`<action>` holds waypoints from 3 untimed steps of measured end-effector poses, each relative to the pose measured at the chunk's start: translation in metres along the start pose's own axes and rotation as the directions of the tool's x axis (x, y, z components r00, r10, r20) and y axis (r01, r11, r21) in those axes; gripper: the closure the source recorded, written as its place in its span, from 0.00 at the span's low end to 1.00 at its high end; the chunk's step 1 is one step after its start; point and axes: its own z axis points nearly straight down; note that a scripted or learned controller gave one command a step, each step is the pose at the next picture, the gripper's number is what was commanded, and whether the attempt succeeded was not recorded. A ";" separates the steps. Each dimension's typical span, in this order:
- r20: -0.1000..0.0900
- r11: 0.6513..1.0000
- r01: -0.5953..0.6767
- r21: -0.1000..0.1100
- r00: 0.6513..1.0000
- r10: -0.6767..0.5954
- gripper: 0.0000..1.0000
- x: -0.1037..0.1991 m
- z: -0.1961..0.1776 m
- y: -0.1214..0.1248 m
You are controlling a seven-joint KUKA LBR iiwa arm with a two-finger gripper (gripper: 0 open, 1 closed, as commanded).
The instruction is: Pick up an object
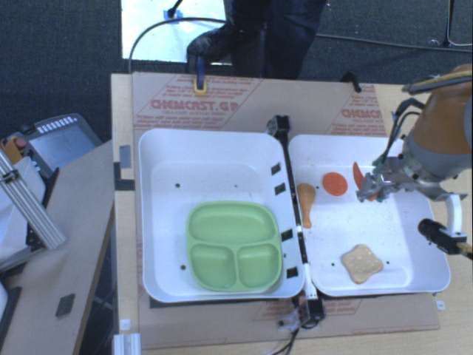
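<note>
The grey arm (pixel 443 135) with its orange band comes in from the right and is cut off by the picture's edge, so most of it is out of sight. Its end effector (pixel 372 187) hangs over the upper middle of the right bin (pixel 429 272); the tip is small, dark and blurred, and how it is set, or whether it grips anything, cannot be told. A thin red piece (pixel 357 174) sits just beside the tip, touching or nearly so; whether it is gripped or merely lying in the bin is unclear. Near it on the bin floor lies a round orange-red disc (pixel 335 183). A tan, spoon-like object (pixel 304 202) rests along the bin's left wall, and a pale beige, toast-like piece (pixel 361 263) lies toward the front. The left bin (pixel 170 154) holds a green divided plate (pixel 235 244) in its front half. Both bins rest on a cardboard sheet (pixel 222 98) on the table, its printed lettering partly covered by the bins. At the top, a dark-clothed person (pixel 266 21) stands cropped at the frame's edge.
</note>
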 end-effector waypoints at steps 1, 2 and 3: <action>0.001 1.000 0.000 -0.008 1.000 0.000 1.00 -0.001 -0.063 -0.003; -0.002 1.000 0.006 -0.002 1.000 -0.006 1.00 0.056 -0.070 -0.005; -0.003 1.000 0.006 -0.001 1.000 -0.006 1.00 0.116 -0.061 -0.014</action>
